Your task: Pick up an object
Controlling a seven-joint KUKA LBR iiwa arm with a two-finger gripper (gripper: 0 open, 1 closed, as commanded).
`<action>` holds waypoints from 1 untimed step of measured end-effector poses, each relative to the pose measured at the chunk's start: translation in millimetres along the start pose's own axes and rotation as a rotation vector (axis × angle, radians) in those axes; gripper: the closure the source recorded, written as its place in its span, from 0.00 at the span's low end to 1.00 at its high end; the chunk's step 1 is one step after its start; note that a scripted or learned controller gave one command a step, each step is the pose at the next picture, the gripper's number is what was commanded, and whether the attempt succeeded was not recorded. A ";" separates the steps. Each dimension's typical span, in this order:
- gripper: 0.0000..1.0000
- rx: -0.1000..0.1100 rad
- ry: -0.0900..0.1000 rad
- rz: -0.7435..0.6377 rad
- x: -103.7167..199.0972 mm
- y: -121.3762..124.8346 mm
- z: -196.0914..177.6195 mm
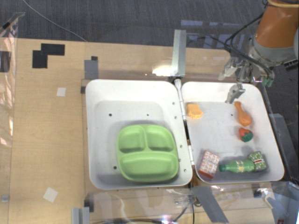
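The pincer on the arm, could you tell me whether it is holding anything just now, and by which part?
Nothing is held. The pincer hangs over the back of the right bin, just above the orange toy drumstick, with nothing between its fingers.

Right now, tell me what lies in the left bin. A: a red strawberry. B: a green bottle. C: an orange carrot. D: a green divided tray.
D: the green divided tray lies in the left bin, while the other toys sit in the right bin.

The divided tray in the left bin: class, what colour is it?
Light green. The divided tray shows plainly in the camera view, lying in the left bin.
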State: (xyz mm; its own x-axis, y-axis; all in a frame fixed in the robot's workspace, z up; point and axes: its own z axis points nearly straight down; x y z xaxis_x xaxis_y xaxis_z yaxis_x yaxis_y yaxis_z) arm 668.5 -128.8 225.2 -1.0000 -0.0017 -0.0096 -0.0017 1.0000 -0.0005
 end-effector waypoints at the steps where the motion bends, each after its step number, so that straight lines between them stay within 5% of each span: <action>1: 0.00 -0.001 0.008 -0.053 1.4 -71.5 95.3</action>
State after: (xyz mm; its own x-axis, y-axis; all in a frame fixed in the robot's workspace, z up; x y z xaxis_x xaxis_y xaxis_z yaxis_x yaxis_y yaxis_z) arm 668.1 -200.3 129.9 -0.9985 -0.0552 -0.0018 -0.0552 0.9985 0.0000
